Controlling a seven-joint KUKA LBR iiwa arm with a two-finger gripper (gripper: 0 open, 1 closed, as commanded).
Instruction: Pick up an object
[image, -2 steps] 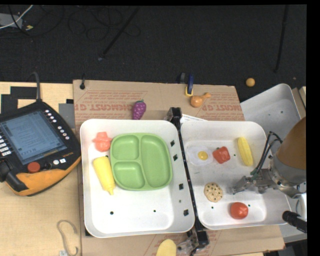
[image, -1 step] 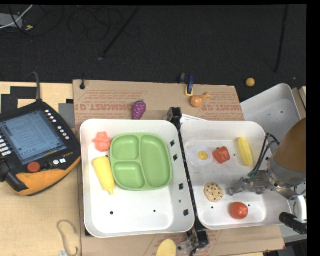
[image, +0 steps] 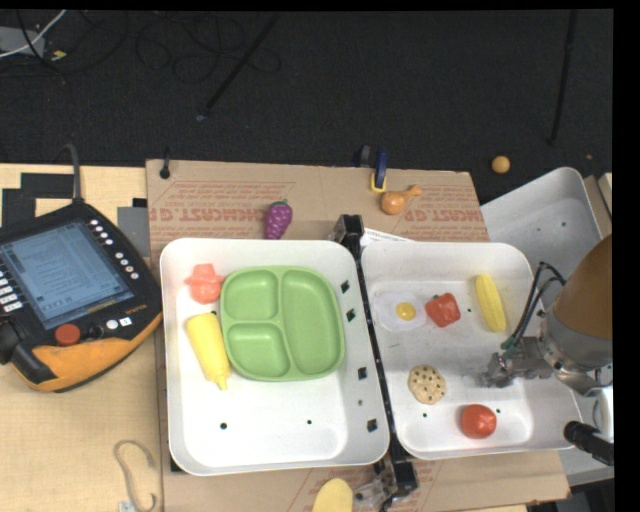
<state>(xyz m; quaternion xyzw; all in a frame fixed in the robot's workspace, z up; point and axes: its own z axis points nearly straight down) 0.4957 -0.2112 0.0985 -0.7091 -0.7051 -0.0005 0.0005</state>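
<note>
The claw (image: 497, 372), its state impossible to tell, is hovering in the right shallow white bin (image: 520, 262) and should be centring over the round red plastic tomato (image: 478, 420) before descending.

The floor (image: 300, 80) behind the bench is dark, almost black, with thin cables (image: 60, 40) lying across it. The bench (image: 60, 440) has a light wooden top. A brown cardboard sheet (image: 320, 200) with red printed letters lies on it. A small orange ball (image: 500, 164) rests on the dark floor at right.
</note>
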